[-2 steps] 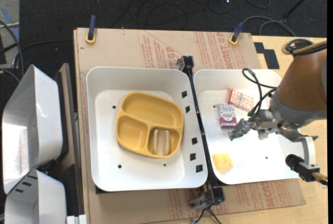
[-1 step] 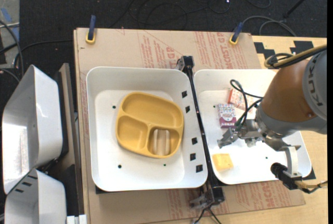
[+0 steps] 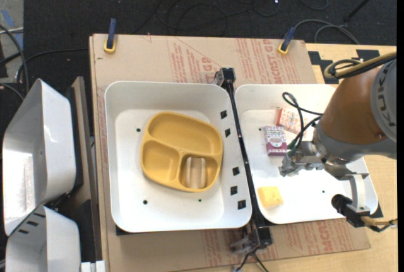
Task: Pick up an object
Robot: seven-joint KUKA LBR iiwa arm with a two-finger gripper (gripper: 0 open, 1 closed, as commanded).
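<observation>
- We saw two white bins side by side on the bench: the left bin (image 3: 120, 157) held a yellow tray (image 3: 165, 138), and the right bin (image 3: 252, 97) held the small things that could be picked.
- We saw the arm (image 3: 356, 116) reaching in from the right over the right bin, its orange band bulking above the wrist and hiding much of that bin's right half.
- We placed the gripper (image 3: 291, 163) low over the middle of the right bin, just right of the purple box (image 3: 275, 140) and farther than the yellow block (image 3: 271, 196). We could not tell how it was set, since the wrist and cabling blurred that spot.
- We judged the task not yet done: nothing showed lifted or clearly held, and all three small things appeared to lie on the bin floor. The grasp and the lift were both left, as far as we could see.
- We took the purple box for the likeliest target, being nearest the gripper. It lay flat, a small purple carton with a pale printed face, near the bin's left wall.
- We noted the red box (image 3: 287, 118) just beyond it on the far side, pale with red print, close to the purple one or perhaps touching.
- We noted the yellow block, a small pale cube-like lump, lying apart on the near side.
- We saw a tan roll-like thing in one compartment of the tray, too blurred to name.
</observation>
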